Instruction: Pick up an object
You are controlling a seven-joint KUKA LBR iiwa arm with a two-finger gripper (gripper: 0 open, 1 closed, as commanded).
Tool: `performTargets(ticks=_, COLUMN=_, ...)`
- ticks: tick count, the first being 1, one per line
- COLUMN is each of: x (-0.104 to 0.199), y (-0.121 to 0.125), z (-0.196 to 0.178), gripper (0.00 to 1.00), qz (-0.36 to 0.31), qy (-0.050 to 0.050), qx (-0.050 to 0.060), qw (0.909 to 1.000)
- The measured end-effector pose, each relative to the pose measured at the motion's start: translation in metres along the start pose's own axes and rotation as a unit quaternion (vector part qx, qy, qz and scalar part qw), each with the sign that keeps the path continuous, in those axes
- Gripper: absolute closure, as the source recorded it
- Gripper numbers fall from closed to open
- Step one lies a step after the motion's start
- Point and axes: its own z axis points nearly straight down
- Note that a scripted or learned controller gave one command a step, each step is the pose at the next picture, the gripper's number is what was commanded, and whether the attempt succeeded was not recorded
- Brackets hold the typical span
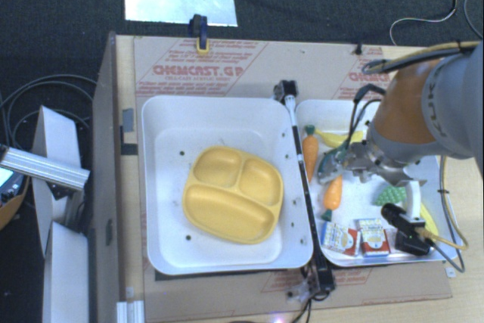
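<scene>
Gripper [330,165] apparently touching orange carrot [333,194]

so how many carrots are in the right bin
2. One carrot lies along the left wall of the right bin, near the divider. The other lies just below the tool. The arm covers part of the bin, so more may be hidden.

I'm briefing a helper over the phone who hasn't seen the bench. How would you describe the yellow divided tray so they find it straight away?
Start from the two white bins side by side and take the left bin. The yellow tray lies flat in its middle, with three compartments. It is the only thing in that bin, while the carrots and small cartons all sit in the right bin.
</scene>
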Motion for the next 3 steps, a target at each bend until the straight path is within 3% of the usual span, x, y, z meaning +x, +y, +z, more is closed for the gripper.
performTargets(ticks=1, x=-0.011, y=-0.024, z=0.027, gripper=0.00, qz=0.001, qy=0.000, qx=-0.001, qw=1.0000)
performTargets(ticks=2, x=-0.005, y=-0.043, z=0.026, gripper=0.00, qz=0.000, qy=0.000, qx=-0.001, qw=1.0000)
performTargets(ticks=3, x=-0.004, y=-0.041, z=0.015, gripper=1.00, qz=-0.001, qy=0.001, qx=-0.004, qw=1.0000)
